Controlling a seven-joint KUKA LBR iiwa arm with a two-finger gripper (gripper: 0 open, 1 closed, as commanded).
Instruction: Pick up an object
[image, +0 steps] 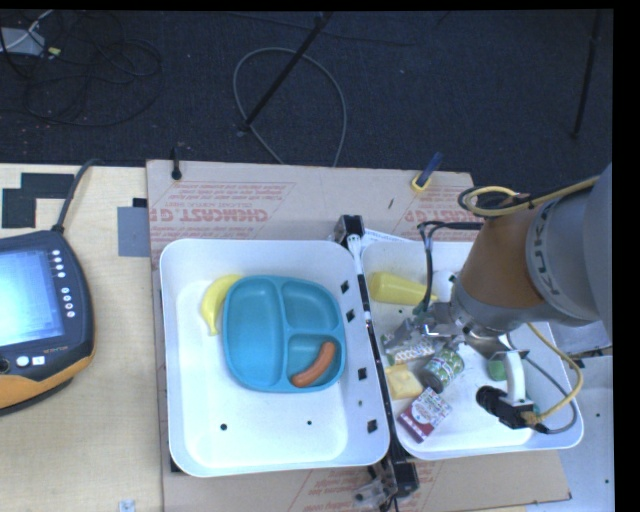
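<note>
The tool (432, 330) is seen low over the right-hand shallow white bin (560, 435), at the end of the grey arm with the orange band (505, 265), which comes in from the right. It hangs directly above a small clutter of objects — whether it is wide or narrow cannot be told, since the wrist covers it from above.

Just below and slightly right of the tool lies a small dark cylindrical can with a green label (444, 369), its long axis slanting from lower left to upper right. Just left of the can a pale yellow block (403, 381) is found, and below it a flat red-and-white packet (426, 413). A yellow plastic bottle-like piece (396, 289) lies further up, near the bin's top wall.

The can is judged the nearest candidate; a short drop would be needed, with neighbours touching it and little room left for closing.

In the left-hand white bin (260, 450) a blue divided plastic tray (262, 325) is set, carrying an orange sausage-shaped toy (315, 365), with a yellow banana (213, 300) beside it. Both bins rest on a cardboard-covered counter (250, 200).
</note>
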